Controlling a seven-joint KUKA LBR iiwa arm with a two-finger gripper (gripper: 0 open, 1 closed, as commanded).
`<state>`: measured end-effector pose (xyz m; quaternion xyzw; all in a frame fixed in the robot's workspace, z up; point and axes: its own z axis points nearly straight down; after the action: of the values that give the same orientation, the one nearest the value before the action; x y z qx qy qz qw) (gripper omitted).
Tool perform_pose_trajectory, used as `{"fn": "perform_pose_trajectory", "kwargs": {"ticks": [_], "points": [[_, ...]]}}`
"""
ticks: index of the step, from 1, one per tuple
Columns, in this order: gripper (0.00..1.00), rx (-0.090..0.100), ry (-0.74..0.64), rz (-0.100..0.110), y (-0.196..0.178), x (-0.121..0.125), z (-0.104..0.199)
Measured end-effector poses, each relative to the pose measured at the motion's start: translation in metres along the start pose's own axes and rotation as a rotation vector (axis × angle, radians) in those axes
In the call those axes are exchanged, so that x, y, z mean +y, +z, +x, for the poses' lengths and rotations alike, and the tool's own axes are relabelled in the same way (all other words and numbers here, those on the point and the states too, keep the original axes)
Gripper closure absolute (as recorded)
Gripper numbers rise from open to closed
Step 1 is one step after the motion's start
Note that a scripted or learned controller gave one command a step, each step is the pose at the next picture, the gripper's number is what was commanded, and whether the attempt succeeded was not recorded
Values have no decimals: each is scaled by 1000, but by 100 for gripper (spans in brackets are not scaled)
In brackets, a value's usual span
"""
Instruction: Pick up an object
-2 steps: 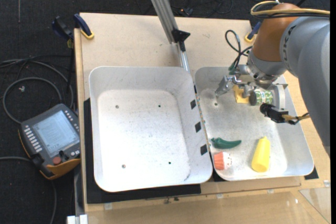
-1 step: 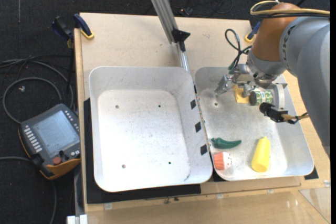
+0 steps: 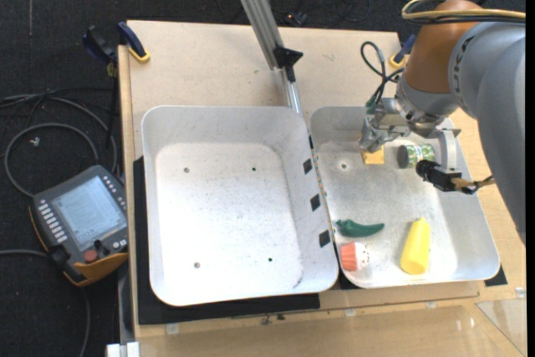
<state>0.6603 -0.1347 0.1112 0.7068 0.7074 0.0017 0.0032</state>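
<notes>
Lying near the right bin's front edge: one yellow corn cob, one red-and-white piece, one green pepper. Farther back, one green-labelled can beside one yellow block, touched by the gripper; grip impossible to tell. Left, a second bin.

kuka iiwa arm: smooth, rounded light-grey casing with a glossy orange band above the wrist. a yellow cable loops over the top of the orange section; thin black cables curl beside the wrist on the view's left. below the band, a metallic silver wrist block leads to the end effector. a black fitting projects at the wrist's lower side, with a pale bracket beside it.
</notes>
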Motion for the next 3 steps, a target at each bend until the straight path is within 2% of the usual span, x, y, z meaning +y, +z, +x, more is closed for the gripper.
{"fn": "perform_pose_trajectory", "kwargs": {"ticks": [1, 3], "points": [[100, 1, -2, 0, -47, 10, 0], [100, 1, -2, 5, -132, 9, 2]]}}
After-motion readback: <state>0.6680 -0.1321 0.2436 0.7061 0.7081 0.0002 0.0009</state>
